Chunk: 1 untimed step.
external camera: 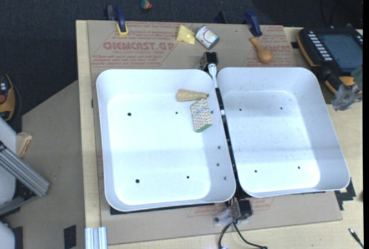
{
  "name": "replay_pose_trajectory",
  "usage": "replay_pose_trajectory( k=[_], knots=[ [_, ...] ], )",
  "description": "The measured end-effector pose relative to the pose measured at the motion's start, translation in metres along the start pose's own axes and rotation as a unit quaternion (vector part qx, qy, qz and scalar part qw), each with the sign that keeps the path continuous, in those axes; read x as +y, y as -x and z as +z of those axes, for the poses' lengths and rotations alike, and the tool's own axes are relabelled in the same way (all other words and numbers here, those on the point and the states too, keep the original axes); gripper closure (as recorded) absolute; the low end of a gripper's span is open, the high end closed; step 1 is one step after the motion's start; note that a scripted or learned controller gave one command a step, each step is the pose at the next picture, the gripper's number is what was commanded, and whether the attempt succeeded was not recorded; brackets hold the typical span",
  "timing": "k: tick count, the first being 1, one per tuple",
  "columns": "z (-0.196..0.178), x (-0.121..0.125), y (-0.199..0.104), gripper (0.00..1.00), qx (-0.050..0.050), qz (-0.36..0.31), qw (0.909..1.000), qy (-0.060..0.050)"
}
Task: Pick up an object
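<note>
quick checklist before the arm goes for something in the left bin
1. Targets in the left bin: ok, a tan piece and a patterned packet lie near its upper right.
2. The two apart: not ok, they look touching or nearly so.
3. Room from the wall: cannot tell, both lie near the divider.
4. Right bin wall intact: ok.
5. Items on the board behind the bins: ok, outside both.

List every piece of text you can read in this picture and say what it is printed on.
"CHEMCAST.G.P", in red on the brown board under the bins, behind the left bin; the last letters are unsure.
More red print on the same board behind the right bin: too faint and partly covered to read.
Patterned packet in the left bin: print too small to read.
Small can on the board: label blurred.
</note>
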State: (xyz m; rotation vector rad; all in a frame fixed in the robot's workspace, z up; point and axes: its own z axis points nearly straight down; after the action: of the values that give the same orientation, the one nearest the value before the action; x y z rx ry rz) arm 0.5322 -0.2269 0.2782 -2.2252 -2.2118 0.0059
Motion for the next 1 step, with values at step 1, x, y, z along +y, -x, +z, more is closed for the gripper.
replay_pose_trajectory(
  k=[1],
  knots=[
    [-0.1629,-0.047,-0.0039,1.0,-0.005,-0.003,0.9999,0.013]
  ],
)
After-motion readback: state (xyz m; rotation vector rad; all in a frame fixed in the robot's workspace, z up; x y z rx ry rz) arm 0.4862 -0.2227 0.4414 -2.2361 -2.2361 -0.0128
